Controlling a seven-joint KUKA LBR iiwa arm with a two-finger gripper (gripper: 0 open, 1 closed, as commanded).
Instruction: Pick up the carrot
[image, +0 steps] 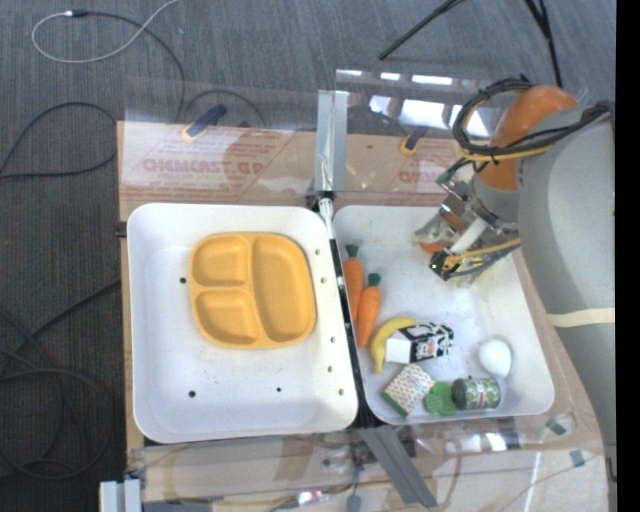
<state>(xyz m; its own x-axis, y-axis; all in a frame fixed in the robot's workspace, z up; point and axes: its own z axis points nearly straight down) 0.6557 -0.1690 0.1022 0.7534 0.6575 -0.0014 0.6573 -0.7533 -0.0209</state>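
Note:
Two orange carrots with green tops lie side by side at the left edge of the right bin (520, 300). The longer carrot (353, 283) rests against the bin's left wall, and the shorter carrot (368, 310) lies just right of it. My gripper (452, 250) hangs over the bin's upper right part, well to the right of the carrots and apart from them. Cables and the wrist hide its tip.
Below the carrots lie a banana (385, 336), a small milk carton (420, 344), a white egg (494, 357), a green-lidded jar (470, 393) and a patterned packet (406, 388). The left bin (160, 380) holds a yellow divided plate (253, 289).

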